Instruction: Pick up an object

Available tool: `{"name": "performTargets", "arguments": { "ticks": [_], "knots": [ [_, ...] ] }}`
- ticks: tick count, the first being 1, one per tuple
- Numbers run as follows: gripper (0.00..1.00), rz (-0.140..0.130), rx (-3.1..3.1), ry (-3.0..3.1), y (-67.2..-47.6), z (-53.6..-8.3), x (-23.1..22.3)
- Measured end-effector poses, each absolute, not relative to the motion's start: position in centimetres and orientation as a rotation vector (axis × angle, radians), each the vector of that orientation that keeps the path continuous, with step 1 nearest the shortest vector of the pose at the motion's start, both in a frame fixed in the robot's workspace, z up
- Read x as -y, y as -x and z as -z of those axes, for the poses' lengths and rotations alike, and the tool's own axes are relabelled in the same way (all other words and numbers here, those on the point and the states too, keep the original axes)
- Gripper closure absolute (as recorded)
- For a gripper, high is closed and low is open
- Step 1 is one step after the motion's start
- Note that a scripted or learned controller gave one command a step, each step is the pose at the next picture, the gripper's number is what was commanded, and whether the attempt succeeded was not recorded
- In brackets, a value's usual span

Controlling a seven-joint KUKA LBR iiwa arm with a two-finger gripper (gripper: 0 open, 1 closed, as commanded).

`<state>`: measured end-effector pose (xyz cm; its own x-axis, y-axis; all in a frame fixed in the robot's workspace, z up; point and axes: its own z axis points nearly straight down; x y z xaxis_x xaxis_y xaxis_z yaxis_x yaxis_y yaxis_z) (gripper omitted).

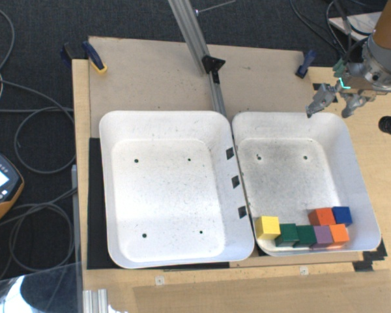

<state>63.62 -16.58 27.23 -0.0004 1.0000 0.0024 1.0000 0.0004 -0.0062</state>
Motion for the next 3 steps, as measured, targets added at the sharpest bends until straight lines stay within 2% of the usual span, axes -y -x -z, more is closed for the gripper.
{"name": "performTargets", "arguments": {
  "ticks": [1,3],
  "knots": [
    [0.00,-0.002,2.223,2.219,-63.7,-27.6,16.6],
    [0.00,-0.005,2.219,2.217,-63.8,-17.6,15.4]
  ]
}}
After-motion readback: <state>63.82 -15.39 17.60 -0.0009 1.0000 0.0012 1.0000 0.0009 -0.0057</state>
